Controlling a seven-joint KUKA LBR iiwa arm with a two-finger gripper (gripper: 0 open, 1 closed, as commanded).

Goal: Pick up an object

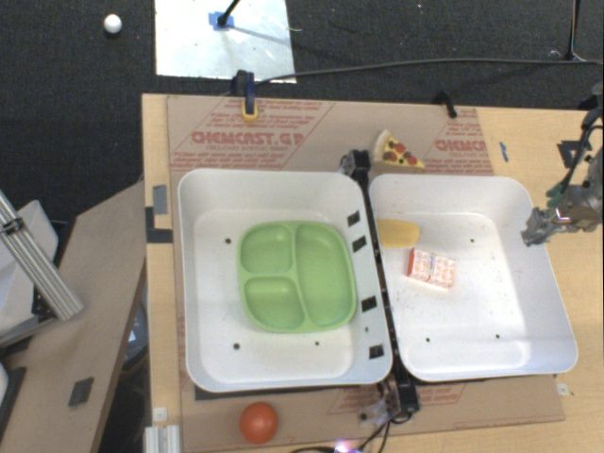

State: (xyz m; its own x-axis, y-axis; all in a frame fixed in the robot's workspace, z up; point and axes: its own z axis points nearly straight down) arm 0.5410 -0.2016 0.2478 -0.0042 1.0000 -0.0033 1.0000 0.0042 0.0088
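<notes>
Wafer pack [431,269] is seen flat in the right bin [528,347], near its middle-left, with a yellow block [397,233] just up-left of it by the bin's left wall. Tool [540,226] is seen at the right bin's right rim, well apart from the pack; nothing is seen gripped, and its state cannot be told. Green plate [296,276] is seen in the left bin [212,347]. Pizza toy [396,151] is on the worktop [311,125] behind the bins; orange ball [258,422] is in front.
</notes>
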